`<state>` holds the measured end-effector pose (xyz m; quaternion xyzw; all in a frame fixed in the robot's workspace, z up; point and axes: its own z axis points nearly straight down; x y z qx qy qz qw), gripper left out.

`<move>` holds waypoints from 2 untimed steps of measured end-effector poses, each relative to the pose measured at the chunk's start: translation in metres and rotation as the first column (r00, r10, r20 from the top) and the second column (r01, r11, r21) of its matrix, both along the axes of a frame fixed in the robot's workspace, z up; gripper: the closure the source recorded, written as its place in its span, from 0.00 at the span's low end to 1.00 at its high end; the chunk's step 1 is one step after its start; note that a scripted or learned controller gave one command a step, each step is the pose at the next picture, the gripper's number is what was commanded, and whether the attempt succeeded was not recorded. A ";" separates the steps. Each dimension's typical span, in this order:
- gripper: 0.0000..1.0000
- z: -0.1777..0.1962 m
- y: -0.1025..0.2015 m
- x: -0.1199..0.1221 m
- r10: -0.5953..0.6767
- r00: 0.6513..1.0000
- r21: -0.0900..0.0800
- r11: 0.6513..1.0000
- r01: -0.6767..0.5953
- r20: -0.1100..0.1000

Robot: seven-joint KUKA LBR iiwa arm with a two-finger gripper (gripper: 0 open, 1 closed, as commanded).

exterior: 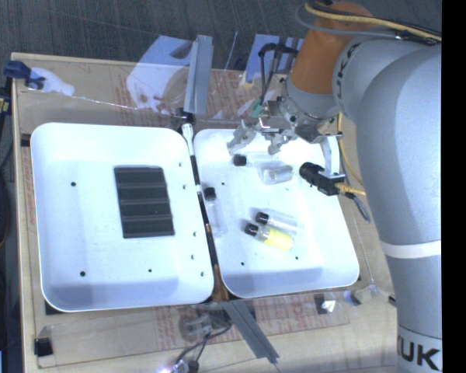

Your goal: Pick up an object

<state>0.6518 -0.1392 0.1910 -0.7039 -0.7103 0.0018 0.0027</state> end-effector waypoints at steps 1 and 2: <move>0.00 -0.100 -0.072 -0.092 0.160 0.987 0.001 0.987 -0.160 0.001; 0.00 -0.092 -0.071 -0.055 0.227 0.974 -0.001 0.974 -0.227 0.007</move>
